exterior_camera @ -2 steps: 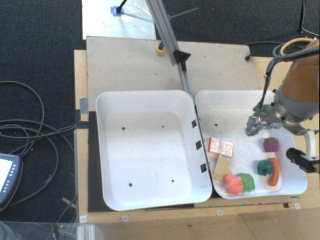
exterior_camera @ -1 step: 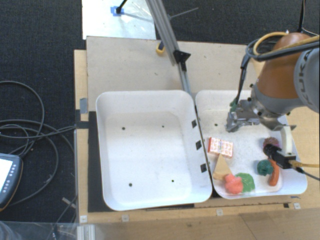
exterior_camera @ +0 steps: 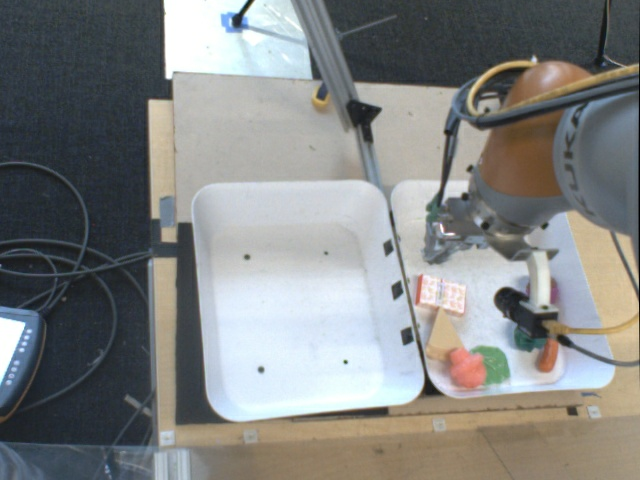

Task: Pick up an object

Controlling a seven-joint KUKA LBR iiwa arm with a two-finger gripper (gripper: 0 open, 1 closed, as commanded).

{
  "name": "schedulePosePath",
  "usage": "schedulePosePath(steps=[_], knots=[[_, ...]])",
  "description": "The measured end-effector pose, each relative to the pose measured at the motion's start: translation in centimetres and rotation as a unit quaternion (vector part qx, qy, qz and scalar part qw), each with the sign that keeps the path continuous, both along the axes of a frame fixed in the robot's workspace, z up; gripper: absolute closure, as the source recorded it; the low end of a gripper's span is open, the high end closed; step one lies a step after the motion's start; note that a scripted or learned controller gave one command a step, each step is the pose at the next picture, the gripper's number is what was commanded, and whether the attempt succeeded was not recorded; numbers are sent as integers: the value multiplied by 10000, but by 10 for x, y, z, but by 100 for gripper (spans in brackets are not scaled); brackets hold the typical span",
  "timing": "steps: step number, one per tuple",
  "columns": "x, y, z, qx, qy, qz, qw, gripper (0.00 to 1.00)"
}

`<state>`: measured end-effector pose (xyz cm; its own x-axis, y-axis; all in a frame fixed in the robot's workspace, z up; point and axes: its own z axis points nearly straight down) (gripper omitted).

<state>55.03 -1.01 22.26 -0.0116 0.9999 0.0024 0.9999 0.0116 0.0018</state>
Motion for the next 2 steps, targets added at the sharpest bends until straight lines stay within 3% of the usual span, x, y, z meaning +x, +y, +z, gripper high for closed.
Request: schedulePosePath(steps=[2], knots=[[11, 89, -2, -1, -4, -3, 10000, 100]])
